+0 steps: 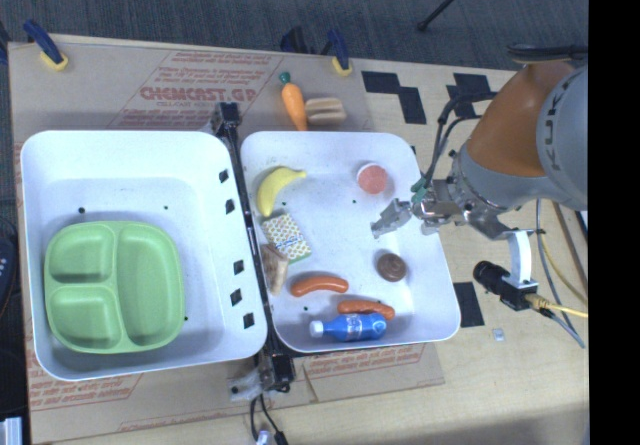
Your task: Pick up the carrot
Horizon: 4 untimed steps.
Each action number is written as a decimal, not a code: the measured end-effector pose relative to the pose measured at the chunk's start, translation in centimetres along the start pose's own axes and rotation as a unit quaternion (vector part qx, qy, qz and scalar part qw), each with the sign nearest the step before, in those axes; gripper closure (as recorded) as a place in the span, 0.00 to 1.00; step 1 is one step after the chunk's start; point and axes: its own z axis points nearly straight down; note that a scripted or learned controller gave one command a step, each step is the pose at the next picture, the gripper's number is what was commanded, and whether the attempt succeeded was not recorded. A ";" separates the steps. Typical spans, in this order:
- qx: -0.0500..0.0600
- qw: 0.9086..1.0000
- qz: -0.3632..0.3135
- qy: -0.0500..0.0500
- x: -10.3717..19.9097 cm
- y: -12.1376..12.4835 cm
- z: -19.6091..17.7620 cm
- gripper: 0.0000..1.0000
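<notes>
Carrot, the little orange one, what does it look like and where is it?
The carrot is a small toy that looks like plastic: an orange body tapering downward in the view, with a green tip at its top end. It lies on the cardboard outside the bins, just beyond the right bin's far rim. A tan bun-like toy sits right beside it, close or touching.
</notes>
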 end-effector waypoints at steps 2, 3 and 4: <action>0.000 0.991 -0.137 0.000 -0.4 -4.4 5.4 0.00; 0.000 0.988 -0.157 0.000 3.2 -4.9 10.4 0.00; 0.000 0.987 -0.159 0.000 3.2 -4.9 9.4 1.00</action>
